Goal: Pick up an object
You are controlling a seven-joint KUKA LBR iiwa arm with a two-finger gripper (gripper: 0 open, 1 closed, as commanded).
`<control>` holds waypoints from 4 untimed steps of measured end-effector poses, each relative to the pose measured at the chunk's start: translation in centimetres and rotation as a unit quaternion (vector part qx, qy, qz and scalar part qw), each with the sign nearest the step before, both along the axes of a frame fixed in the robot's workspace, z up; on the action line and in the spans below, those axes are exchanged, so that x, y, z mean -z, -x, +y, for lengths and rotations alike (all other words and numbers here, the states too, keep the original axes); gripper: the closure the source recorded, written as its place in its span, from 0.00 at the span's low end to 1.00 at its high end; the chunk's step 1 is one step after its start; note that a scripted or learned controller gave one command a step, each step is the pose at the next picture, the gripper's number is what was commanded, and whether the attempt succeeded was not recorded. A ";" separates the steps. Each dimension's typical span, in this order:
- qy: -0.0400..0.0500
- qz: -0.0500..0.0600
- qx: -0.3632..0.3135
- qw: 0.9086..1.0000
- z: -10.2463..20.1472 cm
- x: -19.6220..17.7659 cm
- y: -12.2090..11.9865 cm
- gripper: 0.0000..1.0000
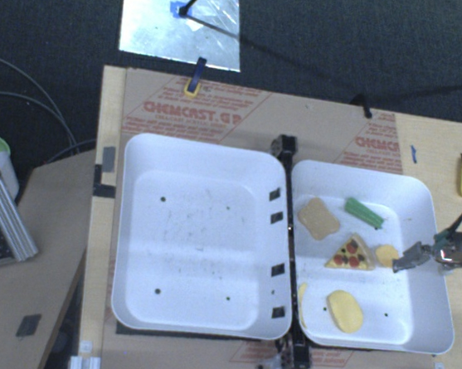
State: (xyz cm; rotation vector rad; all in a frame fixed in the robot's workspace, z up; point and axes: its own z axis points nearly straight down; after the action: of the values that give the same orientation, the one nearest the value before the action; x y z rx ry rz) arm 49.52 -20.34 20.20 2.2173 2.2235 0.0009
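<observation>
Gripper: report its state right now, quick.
Gripper: cannot be told whether open or closed. It sits low at the right side of the right bin, beside the small yellow piece; nothing is visibly held.

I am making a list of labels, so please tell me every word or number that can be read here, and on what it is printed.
"CHEMCAST GP": red print on the brown board beneath the bins, left side.
"CHEMCAST": the same red print, partly covered, on the board's right side.
The smaller red lines around both are too blurred to read.

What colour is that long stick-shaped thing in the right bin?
Green: the stick shows clearly in the camera view.
</observation>
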 end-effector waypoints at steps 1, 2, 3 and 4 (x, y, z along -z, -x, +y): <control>0.000 0.000 0.001 1.000 -0.3 12.2 0.9 0.00; 0.000 -0.002 0.001 1.000 -0.3 10.7 0.7 1.00; 0.000 -0.004 -0.005 1.000 5.1 6.9 -7.3 1.00; 0.000 0.000 0.000 1.000 4.7 7.1 -6.8 0.00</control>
State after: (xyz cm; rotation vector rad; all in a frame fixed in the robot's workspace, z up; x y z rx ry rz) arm 56.33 -15.69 13.07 2.2164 2.2238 0.0020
